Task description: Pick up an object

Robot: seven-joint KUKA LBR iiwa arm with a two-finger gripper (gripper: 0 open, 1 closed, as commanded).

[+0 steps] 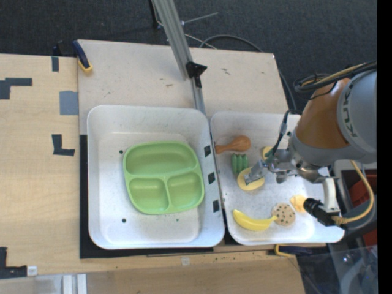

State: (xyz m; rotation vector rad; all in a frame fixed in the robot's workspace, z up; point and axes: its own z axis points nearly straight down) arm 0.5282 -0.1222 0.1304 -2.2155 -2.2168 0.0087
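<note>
One yellow disc (250,183) beneath end effector (256,175)

I can't make out the fingers (256,175); they blur into a yellow piece (250,182), and the arm (334,127) hides the right bin's (245,122) far corner.

A green divided plate (163,177), a yellow banana (252,221), a speckled tan cookie (283,213), white bins (98,164).
</note>
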